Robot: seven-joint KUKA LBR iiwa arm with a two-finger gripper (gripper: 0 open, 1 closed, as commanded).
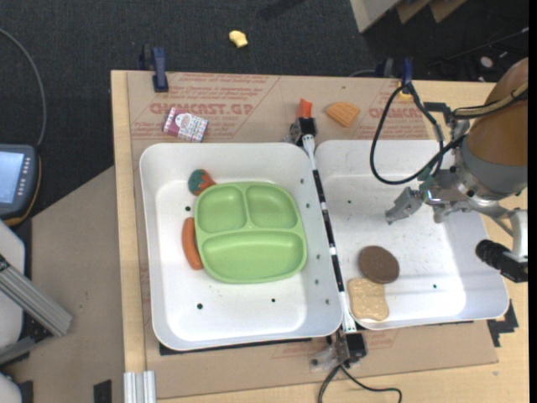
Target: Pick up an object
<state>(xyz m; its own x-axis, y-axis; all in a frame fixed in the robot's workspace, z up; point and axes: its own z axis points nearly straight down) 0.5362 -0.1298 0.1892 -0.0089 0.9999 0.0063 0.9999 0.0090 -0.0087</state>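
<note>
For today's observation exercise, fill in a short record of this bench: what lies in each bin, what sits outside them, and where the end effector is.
left bin: green divided plate, orange sausage-shaped item at its left edge, small green and red item at its top left corner
right bin: brown round item, pale tan item just below it
outside bins: small printed packet, tan cracker-like piece
end effector: above the right bin, apart from both items

The right bin (470, 305) lies mostly bare; only a brown disc (379, 264) and tan slice (368, 299) crowd its near-left corner.
</note>
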